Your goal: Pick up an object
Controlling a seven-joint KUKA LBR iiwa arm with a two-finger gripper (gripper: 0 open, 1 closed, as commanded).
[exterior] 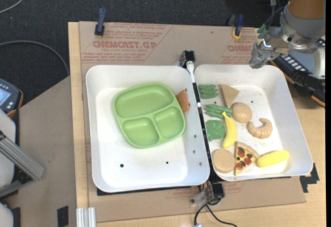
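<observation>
I see the tool (258, 58) at upper right, over the right bin's (299, 133) far rim; grip state unclear.

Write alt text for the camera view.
A grey robot arm's gripper hovers at the far rim of the right bin, which holds toy food including a banana, croissant and pizza slice. The left bin holds a green divided plate.
</observation>
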